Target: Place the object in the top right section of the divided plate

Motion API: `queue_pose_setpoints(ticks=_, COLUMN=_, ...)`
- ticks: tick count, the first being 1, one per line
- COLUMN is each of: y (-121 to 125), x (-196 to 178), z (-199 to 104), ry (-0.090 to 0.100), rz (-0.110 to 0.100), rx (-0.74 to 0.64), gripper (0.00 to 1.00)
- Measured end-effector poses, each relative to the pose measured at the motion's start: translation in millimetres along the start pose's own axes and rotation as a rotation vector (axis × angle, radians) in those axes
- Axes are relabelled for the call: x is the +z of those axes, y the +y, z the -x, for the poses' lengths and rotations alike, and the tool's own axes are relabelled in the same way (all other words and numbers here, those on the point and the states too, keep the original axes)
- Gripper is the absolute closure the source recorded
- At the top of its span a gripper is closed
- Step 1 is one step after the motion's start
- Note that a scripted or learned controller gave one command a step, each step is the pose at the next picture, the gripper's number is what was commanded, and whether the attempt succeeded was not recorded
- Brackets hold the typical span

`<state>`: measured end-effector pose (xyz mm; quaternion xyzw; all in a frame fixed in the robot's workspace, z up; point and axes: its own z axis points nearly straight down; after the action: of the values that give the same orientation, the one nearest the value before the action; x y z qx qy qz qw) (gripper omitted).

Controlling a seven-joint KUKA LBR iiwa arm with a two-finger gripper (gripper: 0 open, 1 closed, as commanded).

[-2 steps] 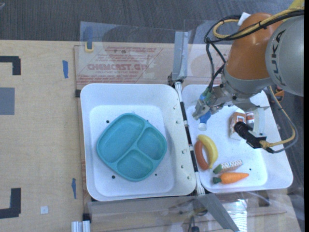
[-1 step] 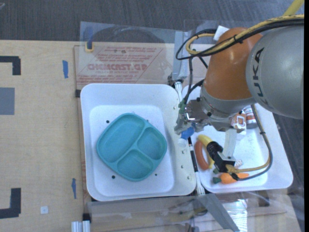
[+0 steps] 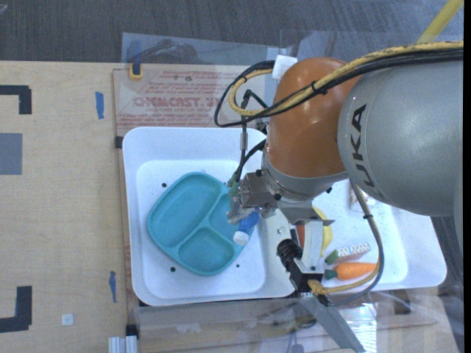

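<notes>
Where end effector (image 3: 240,210) meets divided plate (image 3: 193,223) rim, blue bottle (image 3: 245,226) hangs tilted, white cap down-left; grip state unclear.

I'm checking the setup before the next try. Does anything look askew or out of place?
The teal divided plate sits rotated at a slant in the left bin, not square with its walls. A small blue object lies at the plate's right edge, below the gripper.

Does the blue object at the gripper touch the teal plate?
Touching, it seems: in the camera view, the blue object overlaps the plate's right rim, no gap visible, beneath the gripper.
</notes>
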<state>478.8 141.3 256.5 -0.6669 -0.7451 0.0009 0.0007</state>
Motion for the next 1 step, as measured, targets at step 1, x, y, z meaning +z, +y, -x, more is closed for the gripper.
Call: queue_pose_setpoints(ticks=1, y=0.5, x=17.3, z=-2.7, ry=0.000, rz=-0.003, rx=0.135, gripper=1.00)
